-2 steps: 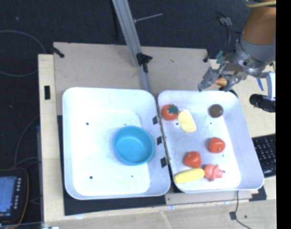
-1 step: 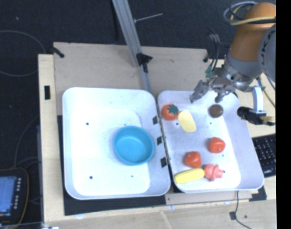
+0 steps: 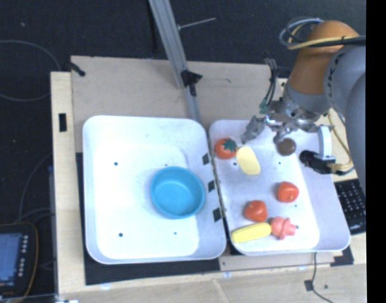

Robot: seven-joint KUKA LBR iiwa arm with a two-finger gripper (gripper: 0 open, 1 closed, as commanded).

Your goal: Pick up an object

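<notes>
White bins: we see two shallow trays side by side on the tabletop (image 3: pixel 136 87), a left bin (image 3: pixel 104 137) and a right bin (image 3: pixel 325 226).
Left bin: a blue bowl (image 3: pixel 176 192) sits near its middle.
Right bin: a tomato with a green stem (image 3: pixel 225 148) and a pale yellow piece (image 3: pixel 247 160) lie touching at the upper left; two red pieces (image 3: pixel 287 191) (image 3: pixel 256 211) sit lower down; a yellow banana shape (image 3: pixel 251 233) and a pink toy (image 3: pixel 282 227) lie along the near edge.
Arm: grey with an orange band (image 3: pixel 316 59), it reaches in from the right.
Claw (image 3: pixel 268 131): it hangs over the right bin's upper part, fingers spread, nothing between them, just beside the pale yellow piece.
</notes>
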